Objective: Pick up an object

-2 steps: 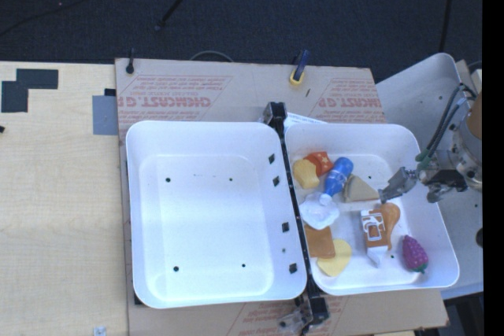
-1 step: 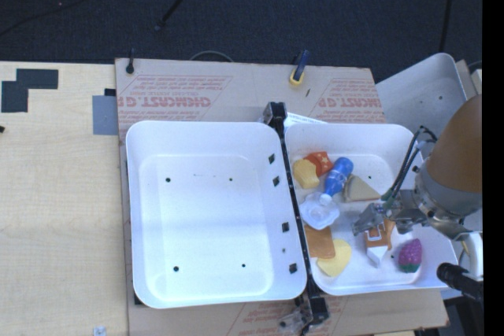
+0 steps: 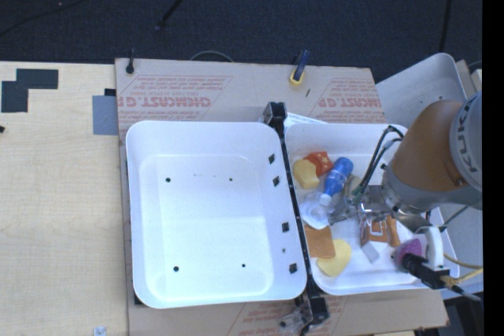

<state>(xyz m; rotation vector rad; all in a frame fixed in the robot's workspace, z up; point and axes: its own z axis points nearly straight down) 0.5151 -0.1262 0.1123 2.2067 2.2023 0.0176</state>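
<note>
The end effector (image 3: 352,210) sits low inside the right-hand bin (image 3: 370,139), among a cluster of small objects. Its metal parts are dark and partly hidden by the wrist above, so whether it is open or closed cannot be told, and nothing can be made out as held by it.

Just to its left, touching or nearly touching it, lies a blue bottle (image 3: 337,174) with a pale cap end, tilted on its side. Beside the bottle, toward the bin's dividing wall, sits a yellow lump (image 3: 305,173), and behind that a red and orange item (image 3: 319,161). Nearer the camera lie a flat tan piece (image 3: 320,241) and a second yellow piece (image 3: 337,258). On the right of the end effector are a small orange and white packet (image 3: 383,230) and a purple object (image 3: 409,251) at the bin's front corner.

The grey arm with its orange band (image 3: 425,153) comes in from the right, above the bin. The left-hand bin (image 3: 138,169) stands beside it on a sheet of cardboard (image 3: 236,94) over the counter (image 3: 55,208).

The step in hand looks like the descent or the grasp itself, with the blue bottle the likeliest target, being closest. Next, the arm probably needs a firm close on one object and a straight lift clear of its neighbours, which crowd close enough to be snagged or knocked.
</note>
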